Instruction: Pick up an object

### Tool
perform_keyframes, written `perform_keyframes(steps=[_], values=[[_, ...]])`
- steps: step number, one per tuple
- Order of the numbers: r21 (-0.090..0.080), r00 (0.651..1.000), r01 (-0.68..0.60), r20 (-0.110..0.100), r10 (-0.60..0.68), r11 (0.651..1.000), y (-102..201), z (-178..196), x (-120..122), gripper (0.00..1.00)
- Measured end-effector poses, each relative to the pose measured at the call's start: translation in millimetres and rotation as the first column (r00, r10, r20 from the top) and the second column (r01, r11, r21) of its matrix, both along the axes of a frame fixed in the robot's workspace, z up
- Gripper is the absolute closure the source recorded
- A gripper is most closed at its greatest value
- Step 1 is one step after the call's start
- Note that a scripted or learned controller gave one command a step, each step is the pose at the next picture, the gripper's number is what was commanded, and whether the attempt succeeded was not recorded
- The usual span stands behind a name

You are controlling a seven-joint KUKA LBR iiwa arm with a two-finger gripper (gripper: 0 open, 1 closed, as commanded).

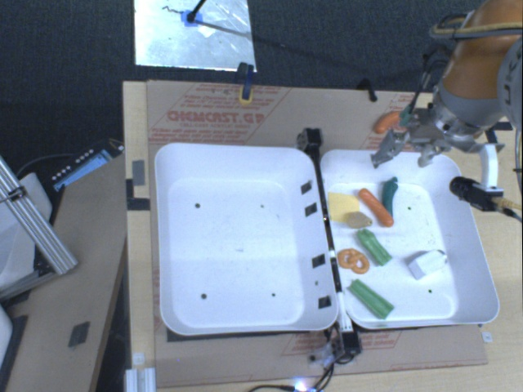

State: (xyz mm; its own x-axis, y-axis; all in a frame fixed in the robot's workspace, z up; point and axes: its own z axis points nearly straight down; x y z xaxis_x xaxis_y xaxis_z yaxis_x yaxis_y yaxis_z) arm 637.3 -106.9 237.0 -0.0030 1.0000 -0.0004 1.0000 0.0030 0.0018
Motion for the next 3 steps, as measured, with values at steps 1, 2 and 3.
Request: perform_keyframes(steps=[1, 2, 3], values=[[-0.002, 1.000, 0.005, -0.001, -0.005, 1.000, -66, -59, 4, 0.00], [0.003, 1.000, -0.005, -0.002, 0.005, 1.000, 23, -156, 1, 0.00], [0.000, 1.000, -0.002, 0.003, 0.002, 1.000, 19, -141, 2, 1.00]])
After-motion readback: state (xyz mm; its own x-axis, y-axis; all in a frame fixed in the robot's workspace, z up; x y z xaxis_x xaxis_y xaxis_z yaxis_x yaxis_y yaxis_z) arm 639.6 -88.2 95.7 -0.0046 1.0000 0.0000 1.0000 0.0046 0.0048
